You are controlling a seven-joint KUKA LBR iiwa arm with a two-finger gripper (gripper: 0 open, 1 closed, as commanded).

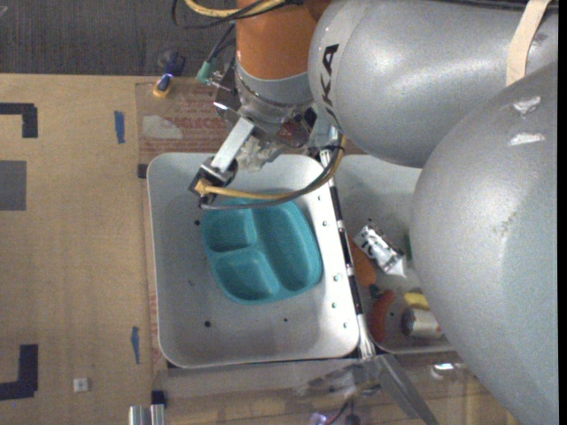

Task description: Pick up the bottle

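My gripper [264, 153] hangs over the far edge of the left bin [173, 264], just beyond a teal divided plate [261, 251] that lies in the middle of that bin. In the right bin [347, 264], a small pale object with a yellow top [421, 319] lies near the front; it may be the bottle, but the arm covers most of it. The gripper is well to the left of it and in the other bin.
The right bin also holds a crumpled white and black wrapper [379, 246], a thin orange piece [361, 268] and a red-orange item [383, 304]. The big grey arm [461, 149] covers most of that bin. Brown board [71, 237] lies left of the bins.
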